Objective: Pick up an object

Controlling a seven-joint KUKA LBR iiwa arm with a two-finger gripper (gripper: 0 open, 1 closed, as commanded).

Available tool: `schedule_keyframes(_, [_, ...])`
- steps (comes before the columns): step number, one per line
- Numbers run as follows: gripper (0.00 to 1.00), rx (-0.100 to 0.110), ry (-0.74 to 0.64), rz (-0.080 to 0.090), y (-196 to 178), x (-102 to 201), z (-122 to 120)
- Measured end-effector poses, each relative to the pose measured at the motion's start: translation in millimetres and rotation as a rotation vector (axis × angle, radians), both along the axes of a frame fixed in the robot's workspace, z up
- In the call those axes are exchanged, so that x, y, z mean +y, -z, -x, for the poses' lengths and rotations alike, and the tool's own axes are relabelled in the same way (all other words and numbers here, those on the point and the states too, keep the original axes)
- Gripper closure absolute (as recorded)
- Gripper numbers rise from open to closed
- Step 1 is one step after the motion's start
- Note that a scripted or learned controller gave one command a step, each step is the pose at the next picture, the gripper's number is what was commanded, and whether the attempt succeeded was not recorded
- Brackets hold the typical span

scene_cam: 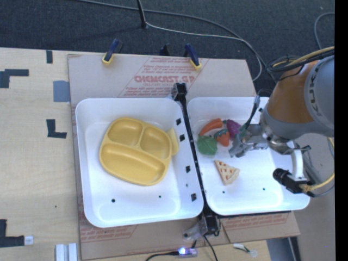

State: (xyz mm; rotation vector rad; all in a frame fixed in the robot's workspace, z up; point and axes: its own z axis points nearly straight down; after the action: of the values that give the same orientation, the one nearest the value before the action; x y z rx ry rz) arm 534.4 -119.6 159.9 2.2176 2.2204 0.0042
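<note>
Looks like the approach step: the jaws [239, 148] hang low in the right bin [272, 200], right by the toy food pile, but can't tell how wide they're set or if anything's between them, too blurry imo. Next move needs a clean drop onto one item w/o nudging the rest. Count: 1 pizza slice [227, 172] lying apart, 1 green piece [206, 145], 2 orange-red bits, 1 purple one [232, 126]. Left bin [92, 200] has 1 yellow divided tray [136, 150]. 2 bins on the desk.
</note>
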Motion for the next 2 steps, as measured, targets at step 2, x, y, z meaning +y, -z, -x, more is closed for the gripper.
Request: schedule_keyframes(2, [1.00, 0.001, 0.000, 0.000, -106, 7, -4])
